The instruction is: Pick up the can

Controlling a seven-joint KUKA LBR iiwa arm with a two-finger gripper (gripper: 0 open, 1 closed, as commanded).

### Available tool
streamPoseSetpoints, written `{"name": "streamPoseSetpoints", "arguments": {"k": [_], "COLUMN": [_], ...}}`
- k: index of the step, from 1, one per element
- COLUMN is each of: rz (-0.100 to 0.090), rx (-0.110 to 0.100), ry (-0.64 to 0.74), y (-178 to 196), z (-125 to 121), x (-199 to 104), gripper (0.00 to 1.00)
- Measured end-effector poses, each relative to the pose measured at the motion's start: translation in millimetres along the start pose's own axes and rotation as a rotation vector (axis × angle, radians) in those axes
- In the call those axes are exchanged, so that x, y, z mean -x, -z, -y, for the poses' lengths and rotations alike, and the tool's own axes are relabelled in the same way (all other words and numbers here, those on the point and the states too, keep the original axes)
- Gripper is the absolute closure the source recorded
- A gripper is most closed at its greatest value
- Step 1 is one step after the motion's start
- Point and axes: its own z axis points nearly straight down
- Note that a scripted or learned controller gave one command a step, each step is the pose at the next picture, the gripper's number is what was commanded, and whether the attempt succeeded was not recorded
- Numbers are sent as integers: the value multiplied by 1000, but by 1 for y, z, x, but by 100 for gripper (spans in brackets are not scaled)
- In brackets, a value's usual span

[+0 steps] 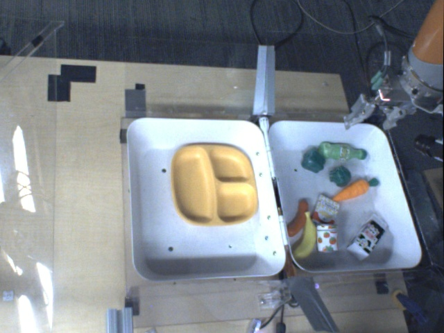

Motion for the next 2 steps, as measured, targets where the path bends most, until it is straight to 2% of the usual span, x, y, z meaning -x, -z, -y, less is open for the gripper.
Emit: {"name": "streamPoseSetpoints", "arguments": {"k": [1, 2], "rz": [0, -14], "rx": [-1, -46], "ry": [-47, -189], "y": [-175, -180], "z": [8, -12], "x": [23, 39], "gripper": [0, 0]}}
